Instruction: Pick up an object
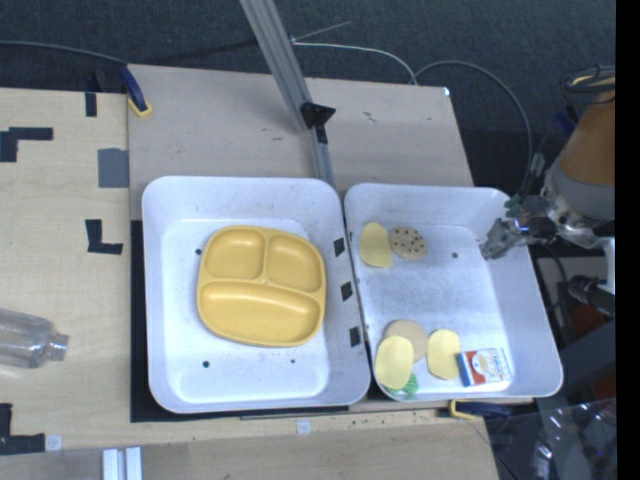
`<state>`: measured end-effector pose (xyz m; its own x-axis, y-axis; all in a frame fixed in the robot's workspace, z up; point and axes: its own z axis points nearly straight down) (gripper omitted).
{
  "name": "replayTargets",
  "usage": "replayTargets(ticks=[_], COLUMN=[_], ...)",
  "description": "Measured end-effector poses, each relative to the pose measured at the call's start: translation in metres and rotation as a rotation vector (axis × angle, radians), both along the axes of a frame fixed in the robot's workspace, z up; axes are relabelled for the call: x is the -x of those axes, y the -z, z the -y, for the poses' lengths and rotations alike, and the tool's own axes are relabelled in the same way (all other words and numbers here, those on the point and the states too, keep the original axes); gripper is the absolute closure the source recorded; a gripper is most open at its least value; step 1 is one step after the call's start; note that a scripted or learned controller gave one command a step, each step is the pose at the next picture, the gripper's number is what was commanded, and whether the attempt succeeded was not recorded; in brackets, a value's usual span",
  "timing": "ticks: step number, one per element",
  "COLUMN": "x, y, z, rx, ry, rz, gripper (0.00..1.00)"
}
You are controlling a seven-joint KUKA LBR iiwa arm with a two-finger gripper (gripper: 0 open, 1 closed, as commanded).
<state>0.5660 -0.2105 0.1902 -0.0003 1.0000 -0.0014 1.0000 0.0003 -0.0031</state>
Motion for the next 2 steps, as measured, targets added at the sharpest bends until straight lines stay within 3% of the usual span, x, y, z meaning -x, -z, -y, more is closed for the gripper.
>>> replayTargets(ticks=[2], x=[0.040], y=[-0.046], z=[-0.001], rx=[-0.002], ry=[-0.002], rz=[0.003], gripper=[1.00])
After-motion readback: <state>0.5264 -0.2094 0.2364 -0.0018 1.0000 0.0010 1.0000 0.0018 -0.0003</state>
